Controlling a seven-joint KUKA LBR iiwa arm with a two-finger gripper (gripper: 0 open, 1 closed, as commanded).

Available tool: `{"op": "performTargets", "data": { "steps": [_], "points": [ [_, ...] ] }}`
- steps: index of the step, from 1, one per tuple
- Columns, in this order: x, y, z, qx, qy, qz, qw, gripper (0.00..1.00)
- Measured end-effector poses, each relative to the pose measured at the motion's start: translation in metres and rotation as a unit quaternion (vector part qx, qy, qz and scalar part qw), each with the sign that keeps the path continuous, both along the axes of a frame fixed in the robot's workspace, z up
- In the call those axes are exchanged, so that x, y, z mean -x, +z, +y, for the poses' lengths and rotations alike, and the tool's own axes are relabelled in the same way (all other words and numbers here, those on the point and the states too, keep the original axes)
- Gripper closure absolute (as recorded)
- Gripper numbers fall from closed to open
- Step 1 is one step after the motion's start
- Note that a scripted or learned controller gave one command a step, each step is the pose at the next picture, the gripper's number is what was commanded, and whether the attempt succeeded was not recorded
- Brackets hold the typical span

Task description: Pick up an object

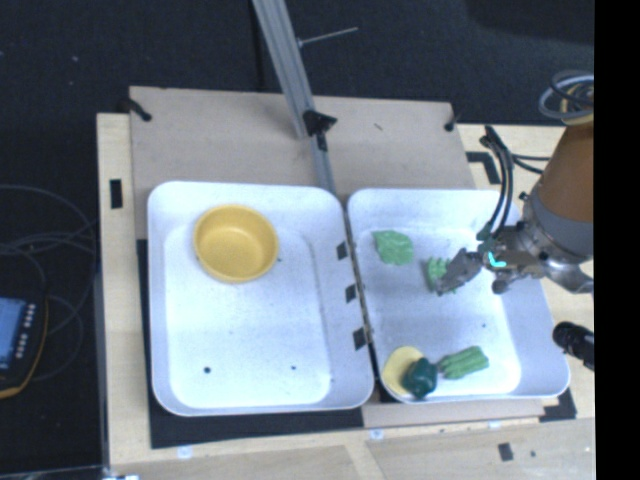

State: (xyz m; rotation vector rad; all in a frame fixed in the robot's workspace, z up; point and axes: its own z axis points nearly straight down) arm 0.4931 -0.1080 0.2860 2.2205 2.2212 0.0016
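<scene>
The tabletop [400, 148] carries two shallow white bins side by side, and the left bin [250, 368] holds the largest loose thing in view, a yellow bowl [236, 243] sitting upright near its far left corner. The right bin [500, 208] holds the smaller pieces, and it is here that the arm [572, 183] reaches in from the right with its gripper [462, 271] low over the middle of the bin floor. Near the front wall lie a small yellow dish [398, 364] with a dark teal lump [421, 376] resting on its right part, and just beside them a long green piece [462, 362] lying flat. Toward the back left of this bin sits a pale green block [394, 247], apart from everything else. The smallest piece, a small green object [437, 269], lies just at the dark tip of the gripper and looks to be the target; whether the tip touches it I cannot tell, and I cannot tell whether the fingers are spread or pressed together, as they merge into one dark shape from this angle. Judging by its look, this piece is a light plastic or foam toy, probably stiff enough to take a firm pinch and unlikely to break, though its small size and possibly smooth skin could let it slide on the bin floor or squirt out sideways. The safest hold would be across its narrow middle, fingers straddling it evenly from above.
</scene>
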Motion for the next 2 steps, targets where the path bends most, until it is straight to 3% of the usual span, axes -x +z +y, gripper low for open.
{"op": "performTargets", "data": {
  "steps": [1, 2],
  "points": [
    [0.000, 0.000, 0.000, 0.0000, 0.000, 0.000, 1.0000, 0.00],
    [-0.004, -0.060, 0.004, 0.0000, 0.000, 0.003, 1.0000, 0.00]
  ]
}}
